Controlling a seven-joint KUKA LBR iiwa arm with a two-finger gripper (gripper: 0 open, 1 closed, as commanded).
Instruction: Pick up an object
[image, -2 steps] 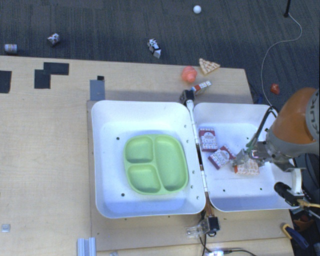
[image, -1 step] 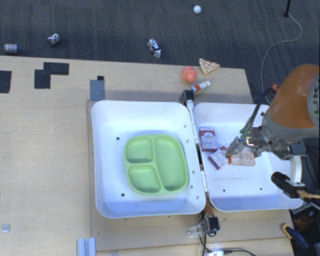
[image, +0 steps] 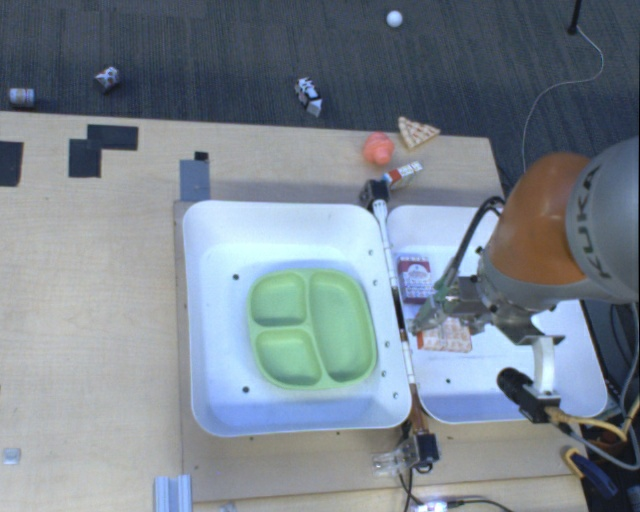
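In the right bin a small dark red packet lies flat near the left wall. Just below it lies a pale tan flat piece with red edges. My gripper hangs low over the upper edge of that tan piece, right beside the packet. The wrist and the orange band hide how the gripper meets the piece. A green divided plate rests in the middle of the left bin.
On the bench behind the bins lie an orange ball, a toy pizza slice and a small red-capped tube. The divider between the bins runs close to my gripper's left. Small items are scattered on the dark floor beyond.
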